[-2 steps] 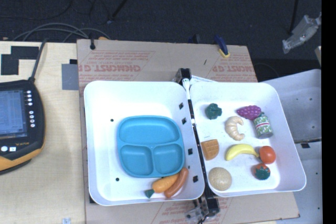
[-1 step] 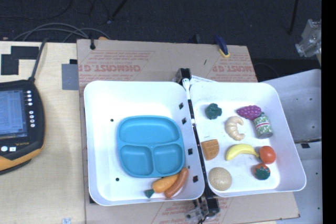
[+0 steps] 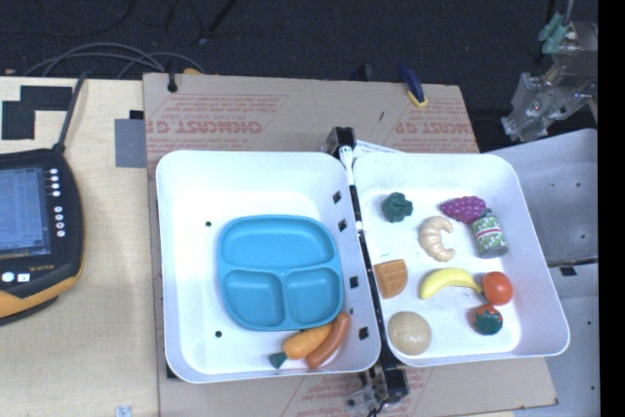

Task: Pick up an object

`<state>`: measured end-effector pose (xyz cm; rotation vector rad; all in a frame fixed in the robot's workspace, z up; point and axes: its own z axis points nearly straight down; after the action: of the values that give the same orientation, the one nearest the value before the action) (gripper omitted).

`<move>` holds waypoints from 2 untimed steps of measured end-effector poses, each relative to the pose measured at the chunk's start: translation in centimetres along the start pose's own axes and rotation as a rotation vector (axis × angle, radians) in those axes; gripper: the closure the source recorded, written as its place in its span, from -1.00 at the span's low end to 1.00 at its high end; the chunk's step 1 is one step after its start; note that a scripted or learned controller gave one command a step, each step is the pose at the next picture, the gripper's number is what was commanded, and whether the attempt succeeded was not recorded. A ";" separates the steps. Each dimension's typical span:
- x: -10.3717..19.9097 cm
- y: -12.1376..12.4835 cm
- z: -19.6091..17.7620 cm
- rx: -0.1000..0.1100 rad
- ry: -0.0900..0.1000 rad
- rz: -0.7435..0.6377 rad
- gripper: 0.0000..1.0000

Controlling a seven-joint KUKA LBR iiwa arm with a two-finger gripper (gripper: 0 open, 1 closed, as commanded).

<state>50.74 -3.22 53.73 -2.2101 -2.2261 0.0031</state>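
- Yellow banana lies crowded by tomato and croissant; we judge a descent may nudge neighbours.
- Gripper off-bin; jaws' state: we cannot tell.

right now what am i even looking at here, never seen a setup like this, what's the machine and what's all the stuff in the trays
This is one picture from a camera fixed above a workbench, looking down at a slant. Two shallow white trays sit side by side on a cardboard sheet. The left bin holds a blue divided plate, with a toy carrot and a sausage beside it at the near edge. The right bin holds toy food: broccoli, purple grapes, a croissant, a small can, a banana, a tomato, a strawberry, a slice of bread and a pale round piece. The machine is a robot arm whose claw is at the upper right, away from the trays and holding nothing that I can see. Its job is to pick something up. The device at far left looks like its hand controller.
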 end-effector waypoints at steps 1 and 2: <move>7.8 -3.2 3.3 0.002 -0.001 -0.002 1.00; 7.5 -3.0 2.2 0.001 -0.002 0.001 1.00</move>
<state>47.68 4.26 51.59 -2.2114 -2.2260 0.0071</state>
